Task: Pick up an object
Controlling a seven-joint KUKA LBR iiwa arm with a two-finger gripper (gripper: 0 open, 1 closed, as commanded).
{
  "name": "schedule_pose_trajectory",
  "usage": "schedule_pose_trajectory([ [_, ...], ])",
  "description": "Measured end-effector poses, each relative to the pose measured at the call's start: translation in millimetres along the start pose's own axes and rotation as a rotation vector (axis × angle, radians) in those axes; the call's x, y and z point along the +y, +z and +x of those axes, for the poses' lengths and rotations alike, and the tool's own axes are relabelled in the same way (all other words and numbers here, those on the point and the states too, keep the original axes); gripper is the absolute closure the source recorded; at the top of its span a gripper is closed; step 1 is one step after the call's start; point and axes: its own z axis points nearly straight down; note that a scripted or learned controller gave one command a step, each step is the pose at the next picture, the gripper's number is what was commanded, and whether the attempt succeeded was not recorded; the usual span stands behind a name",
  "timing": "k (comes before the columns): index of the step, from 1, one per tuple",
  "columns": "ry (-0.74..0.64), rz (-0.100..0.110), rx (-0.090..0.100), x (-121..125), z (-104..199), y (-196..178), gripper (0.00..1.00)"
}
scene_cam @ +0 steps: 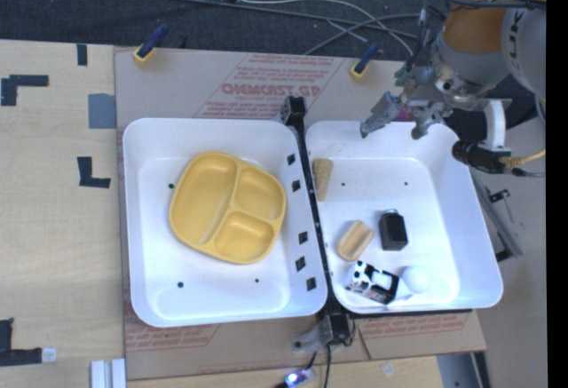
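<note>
Approach step: the gripper [396, 123] hovers over the right bin's [470, 226] far rim, fingers spread wide and empty; descend onto the black block [392, 230] lying mid-bin.

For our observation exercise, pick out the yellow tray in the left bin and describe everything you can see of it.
The yellow tray looks like smooth moulded plastic, roughly square with rounded corners. Raised ridges split it into three compartments: one long one on its left side and two smaller ones on its right. It holds nothing. It lies flat and face up on the floor of the left bin, turned at an angle to the walls, with nothing else touching it.
</note>
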Motion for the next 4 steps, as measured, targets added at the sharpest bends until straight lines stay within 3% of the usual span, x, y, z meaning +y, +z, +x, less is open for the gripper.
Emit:
schedule_pose_trajectory([
  [1, -0.003, -0.013, -0.001, 2.0, 0.3, -7.7, 0.00],
  [2, -0.002, -0.006, -0.002, 2.1, 0.1, 57.7, 0.00],
  [4, -0.002, -0.008, -0.003, 2.3, 5.4, 150.8, 0.00],
])
